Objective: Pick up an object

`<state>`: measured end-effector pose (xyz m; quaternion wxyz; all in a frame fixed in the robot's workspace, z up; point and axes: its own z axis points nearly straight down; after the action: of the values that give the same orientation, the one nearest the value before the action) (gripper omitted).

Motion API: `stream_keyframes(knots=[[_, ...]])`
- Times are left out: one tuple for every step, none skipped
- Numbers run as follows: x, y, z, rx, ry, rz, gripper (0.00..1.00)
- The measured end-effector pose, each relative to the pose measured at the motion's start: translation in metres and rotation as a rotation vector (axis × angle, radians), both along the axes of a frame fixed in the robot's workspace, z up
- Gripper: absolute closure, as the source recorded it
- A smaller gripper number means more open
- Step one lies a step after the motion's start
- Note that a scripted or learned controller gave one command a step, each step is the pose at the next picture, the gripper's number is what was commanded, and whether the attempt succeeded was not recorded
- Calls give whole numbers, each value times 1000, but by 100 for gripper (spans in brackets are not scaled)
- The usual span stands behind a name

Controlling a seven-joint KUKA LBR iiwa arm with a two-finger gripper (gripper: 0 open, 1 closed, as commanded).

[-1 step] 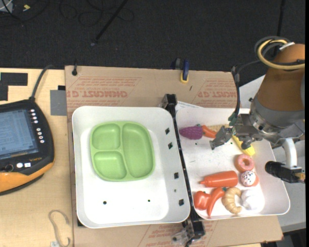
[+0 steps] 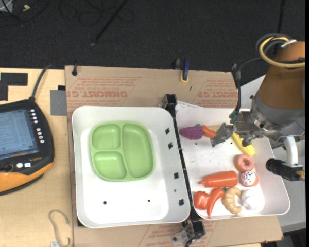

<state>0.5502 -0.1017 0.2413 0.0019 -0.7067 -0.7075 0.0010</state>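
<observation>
The right white bin [image 2: 280,202] holds several toys. Along its far side lie a purple grape-like piece [image 2: 191,133] and a small orange carrot [image 2: 208,131], with a yellow banana [image 2: 246,147] to their right. Nearer the front are a pink donut [image 2: 243,163], a red-orange bottle shape [image 2: 219,179], a spotted white ball [image 2: 248,178], a red pepper [image 2: 206,199], a tan croissant [image 2: 232,199] and a white piece [image 2: 250,201]. My gripper [image 2: 230,135] hangs low over the far part of this bin, between the carrot and the banana. I see no toy in it.
The left white bin [image 2: 87,199] carries a green divided plate [image 2: 122,151]. A black rail [image 2: 176,153] separates the bins. The grey and orange arm [image 2: 280,86] fills the right side. A control tablet [image 2: 15,143] lies at the far left, and a blue clamp [image 2: 185,76] stands at the back.
</observation>
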Motion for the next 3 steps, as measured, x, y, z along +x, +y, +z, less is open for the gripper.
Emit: stream_keyframes(knots=[[-1,-7,-58,0,1,0,0],[7,-4,-105,0,1,0,0],[7,-1,-156,1,2,0,0]])
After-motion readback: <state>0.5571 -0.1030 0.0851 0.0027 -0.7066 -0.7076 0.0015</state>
